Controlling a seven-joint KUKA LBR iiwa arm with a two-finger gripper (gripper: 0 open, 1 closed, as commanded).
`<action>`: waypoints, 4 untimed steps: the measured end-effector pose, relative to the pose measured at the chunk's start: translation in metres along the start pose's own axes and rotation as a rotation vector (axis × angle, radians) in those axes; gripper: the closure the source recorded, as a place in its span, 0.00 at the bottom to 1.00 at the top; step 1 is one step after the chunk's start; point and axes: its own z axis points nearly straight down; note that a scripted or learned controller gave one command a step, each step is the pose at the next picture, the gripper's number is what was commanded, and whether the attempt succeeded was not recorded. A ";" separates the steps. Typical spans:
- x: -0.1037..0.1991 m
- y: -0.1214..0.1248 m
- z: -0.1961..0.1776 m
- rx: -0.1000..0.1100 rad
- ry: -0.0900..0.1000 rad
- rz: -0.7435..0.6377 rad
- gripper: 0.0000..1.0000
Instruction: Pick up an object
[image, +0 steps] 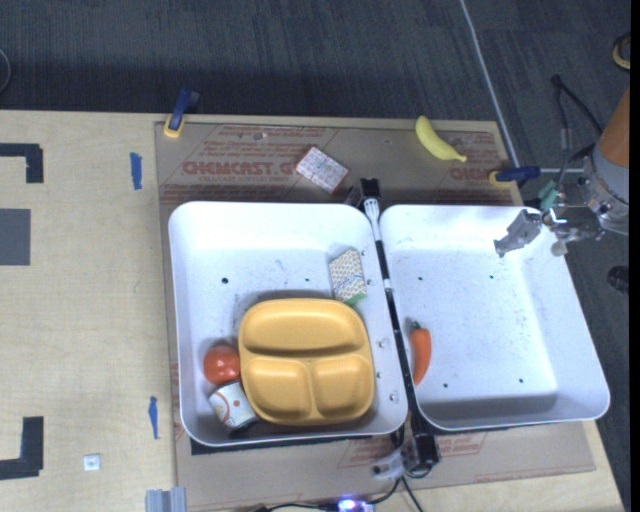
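Hovering over the right bin's far right corner, the gripper holds nothing visible, and I cannot tell whether its fingers are spread or pressed together. A carrot lies by that bin's left wall; the left bin holds a yellow tray, tomato, cup and patterned block.

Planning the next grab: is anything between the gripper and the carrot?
Nothing visible. The gripper hangs over the right bin's upper right; the carrot lies against that bin's left wall, bare floor between.
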 end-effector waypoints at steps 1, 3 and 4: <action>0.022 -0.098 -0.012 0.000 0.000 0.001 0.00; 0.057 -0.107 0.154 -0.004 0.000 0.001 0.00; 0.056 -0.107 0.143 -0.007 -0.001 0.002 1.00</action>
